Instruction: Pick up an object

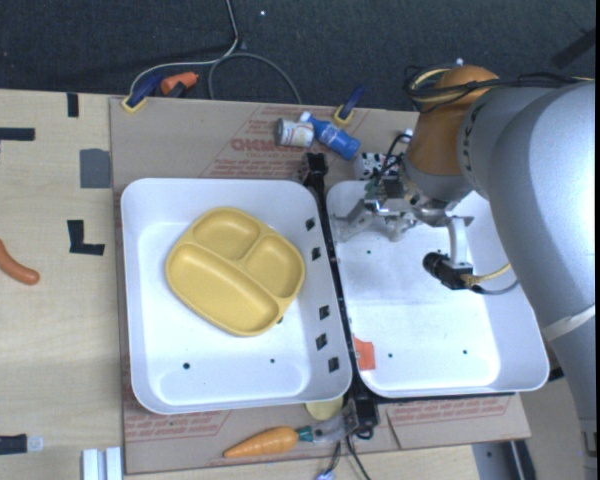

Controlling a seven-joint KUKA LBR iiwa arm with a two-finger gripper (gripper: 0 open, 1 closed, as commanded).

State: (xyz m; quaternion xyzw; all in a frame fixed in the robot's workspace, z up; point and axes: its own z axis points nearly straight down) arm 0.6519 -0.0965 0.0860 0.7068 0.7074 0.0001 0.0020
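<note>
A yellow divided plate (pixel 236 269) lies in the left white bin (pixel 150 368). In the right white bin (pixel 480 368), a small orange piece (pixel 364 354) sits by the front left corner. My gripper (pixel 378 214) is low over the far left corner of the right bin, beneath the orange band of the arm (pixel 442 133). It is well apart from the orange piece and from the plate. Nothing can be seen held in it.
A white and blue bottle (pixel 317 133) lies on the cardboard behind the bins. An orange carrot (pixel 263 442) lies in front of the left bin, and a sausage (pixel 12 260) on the bench at far left. The grey arm covers the right bin's far right side.
</note>
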